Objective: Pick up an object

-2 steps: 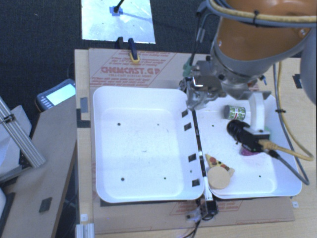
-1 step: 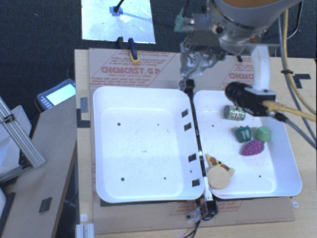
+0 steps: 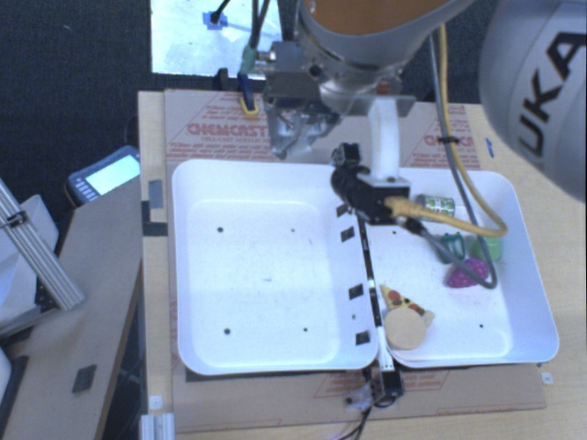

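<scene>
- I see the gripper (image 3: 292, 134), shiny bare metal under the grey-and-orange arm, hanging over the far rim of the left bin (image 3: 183, 246), towards the table's (image 3: 156, 291) far edge. I cannot tell how far it is open, and I see nothing in its hold.
- The left bin is smooth, glossy white plastic with rounded corners and a low wall. Its wide floor is marked by a few small dark dots.
- The right bin (image 3: 477, 333), of the same make, touches it along a dark seam and holds the things to pick.
- A flat round tan disc (image 3: 406, 329) lies near the table's front edge, just beside the seam. A small wedge like a toy pizza slice (image 3: 396, 298) touches its far side.
- A magenta lump (image 3: 466, 273) lies mid-bin, against a grey-green looped thing (image 3: 454, 246) whose shape I cannot make out.
- A small cylinder with a green label (image 3: 438, 206) lies on its side nearer the far edge.
- White floor lies open between the disc and the bin's right wall.
- A tan cardboard sheet (image 3: 220, 128) with red print lies under both bins.
</scene>
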`<move>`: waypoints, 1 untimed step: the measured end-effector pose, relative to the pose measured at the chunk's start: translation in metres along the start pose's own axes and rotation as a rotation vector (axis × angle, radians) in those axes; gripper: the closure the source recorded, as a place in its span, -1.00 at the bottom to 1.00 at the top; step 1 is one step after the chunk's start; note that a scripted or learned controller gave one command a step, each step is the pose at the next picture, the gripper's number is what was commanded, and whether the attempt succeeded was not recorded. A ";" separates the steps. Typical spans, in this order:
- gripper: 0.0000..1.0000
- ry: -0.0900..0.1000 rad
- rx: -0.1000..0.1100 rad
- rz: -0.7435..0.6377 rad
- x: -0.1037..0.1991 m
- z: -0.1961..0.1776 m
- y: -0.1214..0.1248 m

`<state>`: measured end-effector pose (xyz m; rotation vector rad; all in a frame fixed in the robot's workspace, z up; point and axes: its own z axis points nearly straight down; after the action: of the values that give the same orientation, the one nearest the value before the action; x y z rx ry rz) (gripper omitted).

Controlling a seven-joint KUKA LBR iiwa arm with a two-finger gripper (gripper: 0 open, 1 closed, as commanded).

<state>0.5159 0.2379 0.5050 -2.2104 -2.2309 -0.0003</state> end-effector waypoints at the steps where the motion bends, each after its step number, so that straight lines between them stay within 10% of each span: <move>1: 1.00 0.001 -0.003 0.004 -0.004 -0.021 -0.031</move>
<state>0.4853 0.2341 0.5265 -2.2155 -2.2277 -0.0055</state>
